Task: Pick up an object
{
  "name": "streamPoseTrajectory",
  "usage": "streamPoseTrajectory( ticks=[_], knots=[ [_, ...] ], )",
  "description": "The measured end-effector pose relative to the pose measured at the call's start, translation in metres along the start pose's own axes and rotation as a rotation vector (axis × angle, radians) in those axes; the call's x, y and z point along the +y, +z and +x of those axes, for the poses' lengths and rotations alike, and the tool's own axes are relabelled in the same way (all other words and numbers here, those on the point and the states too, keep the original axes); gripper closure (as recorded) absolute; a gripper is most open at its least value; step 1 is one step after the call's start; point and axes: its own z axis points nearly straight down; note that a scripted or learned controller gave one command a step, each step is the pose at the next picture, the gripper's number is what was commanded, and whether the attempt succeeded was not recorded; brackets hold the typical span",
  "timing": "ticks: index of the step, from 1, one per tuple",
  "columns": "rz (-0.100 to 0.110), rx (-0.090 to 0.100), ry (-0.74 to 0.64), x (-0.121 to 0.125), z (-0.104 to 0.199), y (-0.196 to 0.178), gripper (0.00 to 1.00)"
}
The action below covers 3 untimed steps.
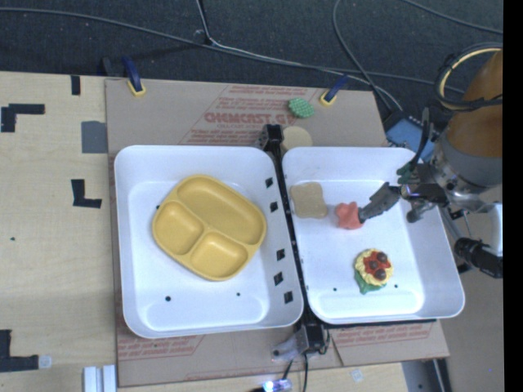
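Note:
In the right bin [425, 296], a small red object [348, 216] lies near the middle. A flat tan piece [309, 200] rests to its left, and a yellow-green toy with red spots [373, 269] sits nearer the front. My gripper [391, 211] hangs low over the right half of this bin, open, with nothing between its fingers. One dark finger [376, 203] slants down to the red object's right edge; the other finger [417, 210] stands well apart to the right.
The left bin [139, 300] holds a yellow divided plate [209, 227]. A small green object [301, 107] lies on the cardboard behind the bins. Black clips line the divider [282, 219] between the bins. Cables run across the dark floor at the back.

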Motion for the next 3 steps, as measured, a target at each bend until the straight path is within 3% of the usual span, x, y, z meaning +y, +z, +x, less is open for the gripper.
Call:
streamPoseTrajectory(
  ticks=[1, 3],
  knots=[
    [-0.010, -0.002, -0.003, 0.002, 0.000, -0.005, 0.00],
    [-0.005, -0.001, -0.002, 0.002, 0.017, 0.096, 0.00]
  ],
)
